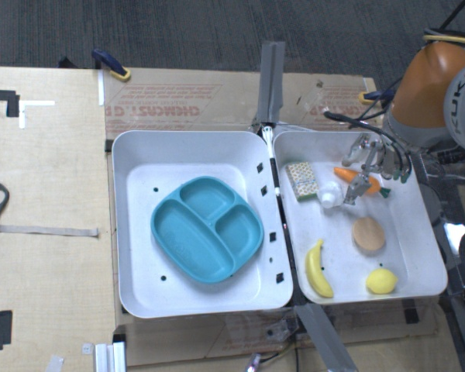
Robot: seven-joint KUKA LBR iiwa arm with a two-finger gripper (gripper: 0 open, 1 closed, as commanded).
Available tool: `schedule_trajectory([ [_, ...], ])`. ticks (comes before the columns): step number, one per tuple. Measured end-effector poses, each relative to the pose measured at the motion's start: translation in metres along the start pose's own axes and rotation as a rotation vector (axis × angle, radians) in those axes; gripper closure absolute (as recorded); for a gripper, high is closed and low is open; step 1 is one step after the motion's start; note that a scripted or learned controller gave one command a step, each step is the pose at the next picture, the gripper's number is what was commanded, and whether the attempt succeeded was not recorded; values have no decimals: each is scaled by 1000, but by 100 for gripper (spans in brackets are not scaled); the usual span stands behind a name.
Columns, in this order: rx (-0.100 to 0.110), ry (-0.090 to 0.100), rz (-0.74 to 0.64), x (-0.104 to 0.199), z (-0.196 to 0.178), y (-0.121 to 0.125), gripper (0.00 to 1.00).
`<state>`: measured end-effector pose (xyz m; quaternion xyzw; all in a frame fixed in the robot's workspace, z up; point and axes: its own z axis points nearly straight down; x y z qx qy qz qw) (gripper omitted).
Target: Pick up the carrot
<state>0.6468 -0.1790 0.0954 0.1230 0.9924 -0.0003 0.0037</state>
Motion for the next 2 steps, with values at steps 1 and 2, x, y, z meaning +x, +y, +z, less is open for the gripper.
schedule_trajectory([
  [1,0,-8,-4,-2,-12,1,100],
  [2,-1,0,0,5,-84,52,100],
])
